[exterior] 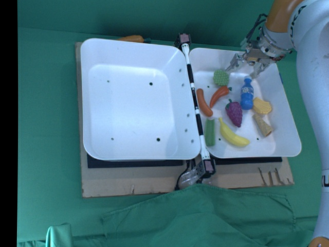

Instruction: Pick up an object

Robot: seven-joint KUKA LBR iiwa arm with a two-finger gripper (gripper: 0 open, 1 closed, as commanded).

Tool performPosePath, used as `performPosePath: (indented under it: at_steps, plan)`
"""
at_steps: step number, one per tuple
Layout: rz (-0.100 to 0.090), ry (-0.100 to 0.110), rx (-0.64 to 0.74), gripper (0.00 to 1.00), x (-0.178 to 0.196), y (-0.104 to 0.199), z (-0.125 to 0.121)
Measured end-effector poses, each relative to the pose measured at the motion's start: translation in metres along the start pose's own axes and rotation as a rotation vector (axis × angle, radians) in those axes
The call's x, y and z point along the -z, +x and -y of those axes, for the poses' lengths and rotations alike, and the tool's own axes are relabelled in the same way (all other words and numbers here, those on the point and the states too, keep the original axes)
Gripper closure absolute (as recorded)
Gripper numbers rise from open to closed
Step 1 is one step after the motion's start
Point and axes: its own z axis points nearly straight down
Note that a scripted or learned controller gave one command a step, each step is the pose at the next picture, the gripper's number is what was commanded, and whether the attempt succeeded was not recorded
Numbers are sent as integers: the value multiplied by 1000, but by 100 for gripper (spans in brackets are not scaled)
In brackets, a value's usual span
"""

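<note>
So the arm (308, 50) comes in from 3 o'clock and the gripper (249, 65) hangs over the right bin (288, 138), up around 12 o'clock of it. The jaws look spread apart with nothing between them.

All the toys sit in that bin. Closest ones: a green knobbly ball (221, 77) just to the 9 o'clock side of the jaws, and a blue bottle (247, 92) just below at 6 o'clock. Toward the bin's middle there's a chili (219, 94), a sausage (203, 102), grapes (234, 112), a cucumber (210, 131), a banana (233, 135), a yellow chunk (262, 106) and a tan wedge (262, 124). The left bin (97, 55) has nothing to grab.

Best guess: the bottle or the ball is the target. These look like light, hard plastic toys, so weight's no issue, but smooth skins could be slippery. The bottle lies on its side and would likely roll, so pinch across its body, not the cap. The ball's bumps should give some grip; take it across the middle.
</note>
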Motion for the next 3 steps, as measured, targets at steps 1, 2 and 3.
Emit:
performPosePath:
  at_steps: [1, 2, 3]
  plan:
    - [-21, 2, 5, 100, 14, 9, -2]
    - [-16, 1, 2, 0, 14, 6, -2]
    - [-12, -12, 6, 0, 29, 21, -3]
